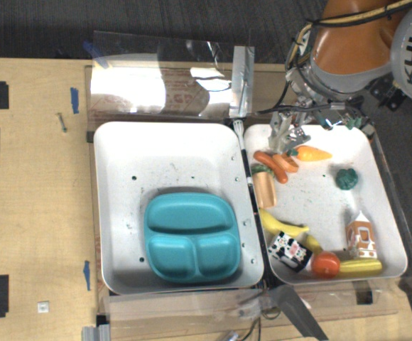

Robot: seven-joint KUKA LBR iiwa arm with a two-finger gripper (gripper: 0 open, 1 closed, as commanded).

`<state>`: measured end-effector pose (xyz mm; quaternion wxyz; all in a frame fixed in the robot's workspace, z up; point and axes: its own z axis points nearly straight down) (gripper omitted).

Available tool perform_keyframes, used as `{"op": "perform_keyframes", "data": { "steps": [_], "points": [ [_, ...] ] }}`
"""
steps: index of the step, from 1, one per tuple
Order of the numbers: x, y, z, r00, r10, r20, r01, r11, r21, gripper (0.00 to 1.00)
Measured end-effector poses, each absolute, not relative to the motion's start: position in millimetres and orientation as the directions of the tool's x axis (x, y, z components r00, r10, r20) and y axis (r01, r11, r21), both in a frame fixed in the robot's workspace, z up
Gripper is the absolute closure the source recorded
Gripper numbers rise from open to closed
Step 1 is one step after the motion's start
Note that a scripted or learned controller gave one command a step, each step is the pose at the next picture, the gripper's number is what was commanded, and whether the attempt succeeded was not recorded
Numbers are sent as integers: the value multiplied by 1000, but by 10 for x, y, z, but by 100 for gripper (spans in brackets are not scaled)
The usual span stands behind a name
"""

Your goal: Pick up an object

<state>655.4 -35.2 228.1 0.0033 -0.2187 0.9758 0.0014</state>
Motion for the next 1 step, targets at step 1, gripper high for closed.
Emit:
{"op": "perform_keyframes", "data": {
  "steps": [1],
  "points": [
    [6574,-520,2997,-944,-328,-15,-328,945,-4,100]
  ]
}}
